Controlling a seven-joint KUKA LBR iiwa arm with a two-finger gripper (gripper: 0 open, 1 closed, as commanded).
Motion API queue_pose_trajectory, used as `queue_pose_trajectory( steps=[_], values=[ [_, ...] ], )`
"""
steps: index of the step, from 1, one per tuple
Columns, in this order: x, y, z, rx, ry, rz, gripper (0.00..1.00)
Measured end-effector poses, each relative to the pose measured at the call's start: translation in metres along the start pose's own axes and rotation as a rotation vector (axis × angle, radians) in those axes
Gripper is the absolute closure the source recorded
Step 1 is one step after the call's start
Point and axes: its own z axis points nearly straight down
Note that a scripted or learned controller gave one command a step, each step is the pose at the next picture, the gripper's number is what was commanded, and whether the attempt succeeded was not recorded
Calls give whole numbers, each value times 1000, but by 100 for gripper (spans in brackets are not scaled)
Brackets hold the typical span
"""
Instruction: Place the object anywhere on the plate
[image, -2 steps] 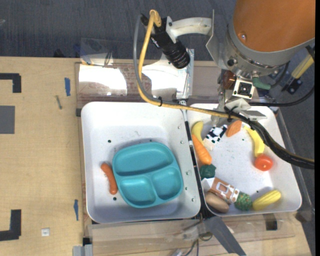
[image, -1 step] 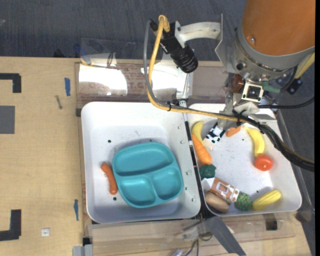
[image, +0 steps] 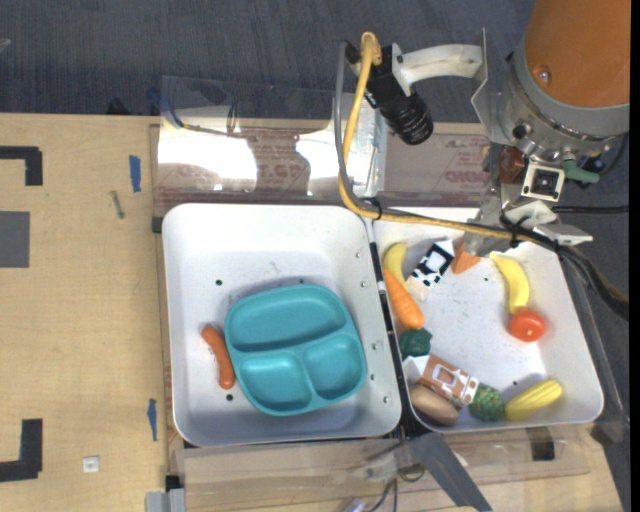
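A teal plate (image: 292, 348) with three compartments lies in the left bin (image: 200, 250), with nothing on it. Just left of the plate, on the bin floor, is a red-orange sausage (image: 219, 357). The gripper (image: 520, 215) hangs over the back of the right bin (image: 575, 330), under the grey and orange arm. Close below it lie a small orange cone-shaped piece (image: 467, 262) and a yellow banana (image: 514, 280). I see nothing held in the gripper.
The right bin also holds a carrot (image: 404, 300), a second banana (image: 394, 260), a tomato (image: 527, 325), a yellow lemon-like piece (image: 534, 398), green pieces (image: 487, 402) and a brown item (image: 433, 403). A yellow cable (image: 430, 218) crosses the bin's back edge.
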Motion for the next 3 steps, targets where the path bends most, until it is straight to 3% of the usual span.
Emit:
queue_pose_trajectory(
  steps=[1,2,3],
  values=[
    [0,2,0,1,2,-2,100],
    [6,29,0,1,2,0,100],
    [21,38,1,2,1,-1,100]
  ],
)
